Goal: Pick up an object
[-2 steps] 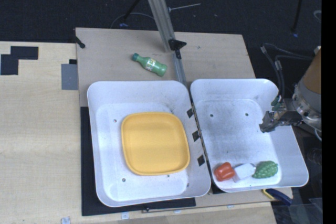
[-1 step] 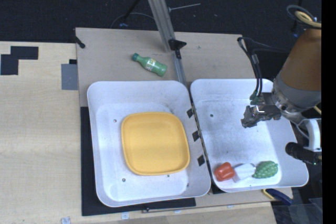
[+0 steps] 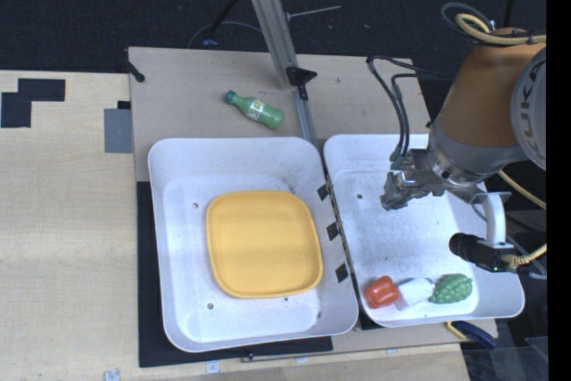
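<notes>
The right bin holds three small items along its near edge: a red pepper-like piece, a white piece and a bumpy green piece. My gripper hangs over the upper middle of this bin, well above and behind those items. Nothing shows between its fingers. The left bin carries a yellow square plate lying flat in its middle.
A green bottle lies on the bench behind the left bin. A slanted aluminium bar rises from the bench between the bins' far ends. Black clips sit on the shared bin edge. Cables hang by the arm.
</notes>
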Controlling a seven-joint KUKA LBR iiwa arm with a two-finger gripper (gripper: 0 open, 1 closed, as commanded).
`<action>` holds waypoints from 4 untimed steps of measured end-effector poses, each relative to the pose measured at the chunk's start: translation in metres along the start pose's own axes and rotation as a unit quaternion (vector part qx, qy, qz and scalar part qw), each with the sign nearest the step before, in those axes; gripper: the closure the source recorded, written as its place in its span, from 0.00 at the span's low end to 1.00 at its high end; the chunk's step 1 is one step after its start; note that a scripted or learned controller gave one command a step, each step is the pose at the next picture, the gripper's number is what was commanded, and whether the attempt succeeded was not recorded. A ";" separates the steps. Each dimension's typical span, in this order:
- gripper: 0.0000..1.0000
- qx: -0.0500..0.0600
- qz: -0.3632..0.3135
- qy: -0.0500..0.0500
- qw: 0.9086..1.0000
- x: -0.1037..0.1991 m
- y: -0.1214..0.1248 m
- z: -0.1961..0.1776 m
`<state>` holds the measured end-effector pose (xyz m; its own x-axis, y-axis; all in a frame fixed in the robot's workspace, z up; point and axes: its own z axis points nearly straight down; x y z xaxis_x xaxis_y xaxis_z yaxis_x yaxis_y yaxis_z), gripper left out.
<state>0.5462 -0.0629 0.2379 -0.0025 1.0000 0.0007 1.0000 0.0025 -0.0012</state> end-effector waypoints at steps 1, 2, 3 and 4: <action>1.00 0.000 0.000 0.000 1.000 0.038 0.034 0.011; 1.00 0.000 0.000 0.000 1.000 0.083 0.062 -0.001; 1.00 0.000 0.000 0.000 1.000 0.132 0.089 0.013; 0.00 0.000 0.000 -0.001 1.000 0.132 0.089 0.012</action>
